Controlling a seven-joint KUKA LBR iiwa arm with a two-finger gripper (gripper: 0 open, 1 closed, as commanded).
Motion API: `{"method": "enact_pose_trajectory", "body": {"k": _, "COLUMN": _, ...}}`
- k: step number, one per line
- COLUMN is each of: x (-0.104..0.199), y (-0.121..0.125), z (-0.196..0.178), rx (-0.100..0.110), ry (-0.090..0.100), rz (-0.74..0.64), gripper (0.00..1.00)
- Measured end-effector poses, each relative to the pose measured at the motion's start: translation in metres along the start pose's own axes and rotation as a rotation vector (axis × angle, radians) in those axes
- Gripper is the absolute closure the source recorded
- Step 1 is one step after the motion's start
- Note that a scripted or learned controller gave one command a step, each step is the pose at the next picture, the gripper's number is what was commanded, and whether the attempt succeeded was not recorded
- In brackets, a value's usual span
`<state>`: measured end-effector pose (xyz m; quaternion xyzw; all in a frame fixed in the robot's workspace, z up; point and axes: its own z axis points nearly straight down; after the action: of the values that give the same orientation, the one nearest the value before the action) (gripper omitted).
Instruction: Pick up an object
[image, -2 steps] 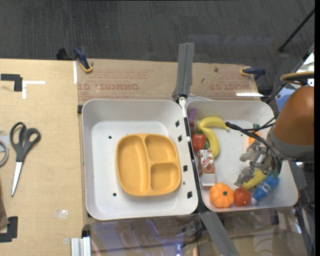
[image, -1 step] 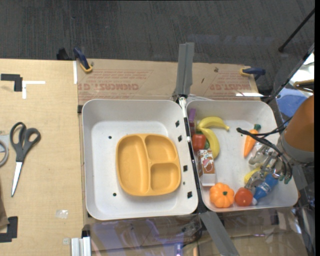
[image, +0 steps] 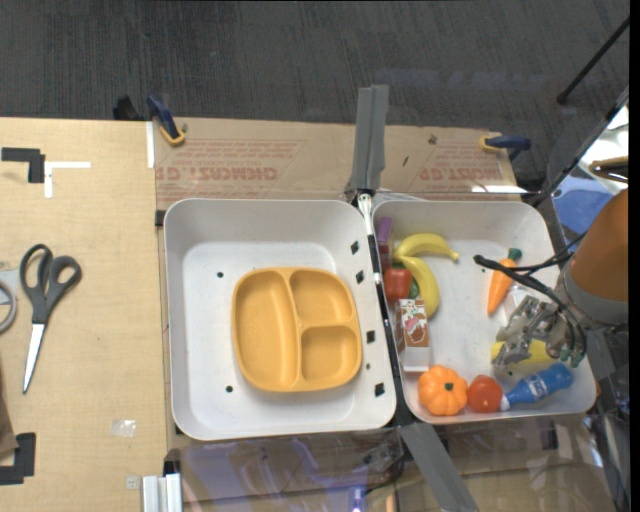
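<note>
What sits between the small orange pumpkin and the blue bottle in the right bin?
A round red tomato, touching the orange pumpkin and the blue bottle, in the camera view.

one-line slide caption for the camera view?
Gripper low in the right bin among toy food; yellow divided plate in the left bin.

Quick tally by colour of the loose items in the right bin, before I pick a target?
Yellow: 3, banana, another banana, yellow piece under the tool
Orange: 2, carrot, pumpkin
Red: 3, tomato, red item, carton
Blue: 1, bottle
Total: 9
</note>
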<state>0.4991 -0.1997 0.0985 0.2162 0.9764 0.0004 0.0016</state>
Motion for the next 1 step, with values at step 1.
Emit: {"method": "enact_pose_trajectory", "body": {"k": 1, "x": 0.0000, "y": 0.0000, "z": 0.0000, "rx": 0.000, "ry": 0.000, "rz": 0.000, "gripper": 0.00}}
